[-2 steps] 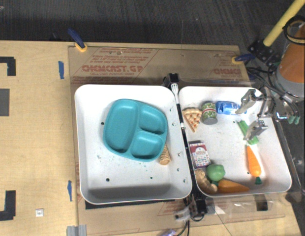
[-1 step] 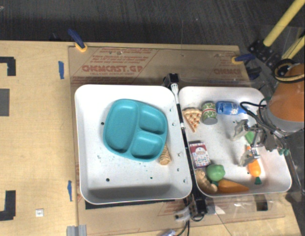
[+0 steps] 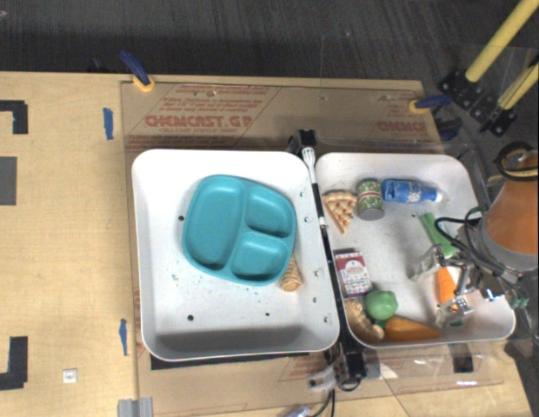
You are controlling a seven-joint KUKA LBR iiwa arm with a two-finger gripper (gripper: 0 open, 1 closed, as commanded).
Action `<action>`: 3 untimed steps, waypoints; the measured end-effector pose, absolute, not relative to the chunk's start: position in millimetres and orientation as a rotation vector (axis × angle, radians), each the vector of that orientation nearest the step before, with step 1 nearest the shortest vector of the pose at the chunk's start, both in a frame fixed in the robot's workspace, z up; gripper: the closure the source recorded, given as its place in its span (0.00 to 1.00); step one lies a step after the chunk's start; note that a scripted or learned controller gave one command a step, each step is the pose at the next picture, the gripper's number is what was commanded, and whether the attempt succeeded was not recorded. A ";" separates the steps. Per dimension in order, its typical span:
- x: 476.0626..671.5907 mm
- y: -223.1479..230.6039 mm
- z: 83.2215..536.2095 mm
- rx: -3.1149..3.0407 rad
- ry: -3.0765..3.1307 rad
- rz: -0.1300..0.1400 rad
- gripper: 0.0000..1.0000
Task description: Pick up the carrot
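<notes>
The carrot (image 3: 445, 283) lies in the right bin (image 3: 400, 168) near its right wall. Its orange body points down, and a green top (image 3: 429, 227) stretches up and to the left. My gripper (image 3: 444, 287) is low in the bin, directly over the carrot's body. Its metal parts and cables hide the carrot's middle. The arm, with its orange band (image 3: 515, 220), comes in from the right edge.
The right bin also holds a longer orange-brown piece (image 3: 412, 327) along the front wall, a green ball (image 3: 382, 304), a red and white packet (image 3: 352, 273), a green can (image 3: 369, 198), a blue bottle (image 3: 409, 191) and a waffle-patterned wedge (image 3: 340, 209). In the left bin are a teal divided plate (image 3: 239, 229) and a cone (image 3: 291, 276).
</notes>
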State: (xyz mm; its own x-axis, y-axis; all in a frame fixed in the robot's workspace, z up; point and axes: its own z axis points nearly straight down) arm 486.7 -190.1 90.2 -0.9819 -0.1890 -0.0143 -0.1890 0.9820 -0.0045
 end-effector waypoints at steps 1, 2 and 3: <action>491.1 -189.1 103.1 -0.300 3.101 -0.011 1.00; 492.1 -190.0 91.0 -0.515 3.087 -0.004 1.00; 495.7 -188.6 102.5 -0.516 3.076 -0.009 1.00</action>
